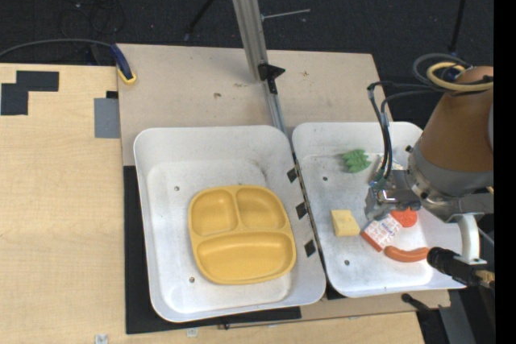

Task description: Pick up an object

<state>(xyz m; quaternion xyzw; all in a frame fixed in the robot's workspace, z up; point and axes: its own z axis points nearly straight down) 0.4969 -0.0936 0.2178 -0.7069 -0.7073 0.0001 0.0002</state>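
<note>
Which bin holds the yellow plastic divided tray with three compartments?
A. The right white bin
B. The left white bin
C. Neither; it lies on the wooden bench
B: the yellow plastic divided tray lies flat inside the left white bin, while the right white bin holds a small green object and a pale yellow block.

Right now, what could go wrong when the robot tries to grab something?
The hand sits low in the right bin, amid a tight cluster: a red-and-white packet, an orange piece and a yellow block. It might catch two things at once, or shove one aside instead of lifting it. The green toy lies apart, so it is probably safe.
</note>
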